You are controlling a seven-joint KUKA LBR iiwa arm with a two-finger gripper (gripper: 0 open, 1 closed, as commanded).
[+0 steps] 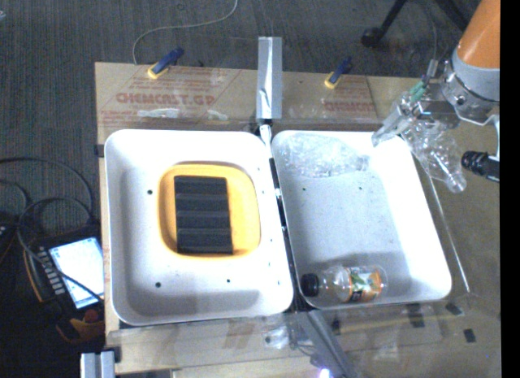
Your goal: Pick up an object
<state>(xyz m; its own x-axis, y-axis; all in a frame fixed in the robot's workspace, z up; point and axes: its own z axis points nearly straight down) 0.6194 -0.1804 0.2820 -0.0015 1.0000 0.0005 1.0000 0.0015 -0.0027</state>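
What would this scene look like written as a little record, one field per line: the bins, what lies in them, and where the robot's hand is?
left bin: holds a yellow tray with a black ridged insert
right bin: holds a plastic bottle lying on its side at the near edge, and a crumpled clear plastic bag at the far edge
hand: above the right bin's far right corner, apart from the bottle
in the hand: cannot tell

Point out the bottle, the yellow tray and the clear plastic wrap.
bottle (348, 282), camera view, on its label.
yellow tray (166, 206), camera view, on its left rim.
clear plastic wrap (321, 157), camera view, on its crumpled middle.
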